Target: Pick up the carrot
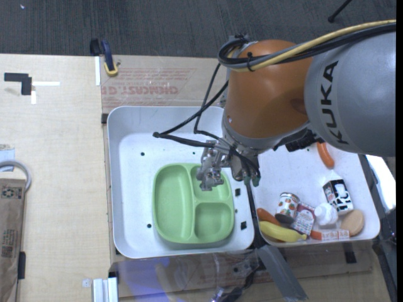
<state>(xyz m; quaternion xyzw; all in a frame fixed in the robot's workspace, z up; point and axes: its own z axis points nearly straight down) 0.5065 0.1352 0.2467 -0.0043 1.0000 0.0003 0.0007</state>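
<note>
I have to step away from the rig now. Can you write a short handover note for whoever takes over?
Tool: hangs over the green tray in the left bin; whether it is open or shut cannot be told. Nothing is seen in it.
Carrot: lies in the right bin, near its left edge, next to the banana and a small jar.
Done: nothing yet; the carrot is not picked up.
Left: move the tool over to the right bin, grasp the carrot and lift it.

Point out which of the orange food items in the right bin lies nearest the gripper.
The carrot at the bin's lower left, beside the banana, lies closest to the gripper. The orange sausage sits farther off, up by the arm.
</note>
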